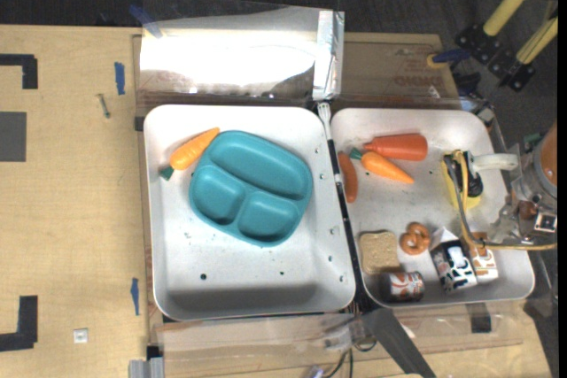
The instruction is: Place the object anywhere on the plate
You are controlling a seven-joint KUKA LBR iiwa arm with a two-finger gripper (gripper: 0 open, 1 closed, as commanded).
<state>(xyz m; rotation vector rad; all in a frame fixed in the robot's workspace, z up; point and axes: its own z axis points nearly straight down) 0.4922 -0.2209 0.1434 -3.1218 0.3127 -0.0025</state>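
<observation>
A teal divided plate (251,186) lies in the left bin (257,288), with nothing on its compartments. An orange toy carrot (193,148) rests in that bin against the plate's upper-left rim. My gripper (518,221) hangs over the right side of the right bin (390,208), near its right wall. Close to it, at the bin's front right, are a black-and-white carton (452,266) and a small white-and-orange item (484,266). I see nothing held in the gripper.
The right bin also holds a red-orange carrot (396,145), a smaller carrot (385,165), a reddish sausage (348,177) by the left wall, a bread slice (379,250), a brown pretzel (415,236) and a small can (406,284). A shiny foil sheet (230,57) lies behind the left bin.
</observation>
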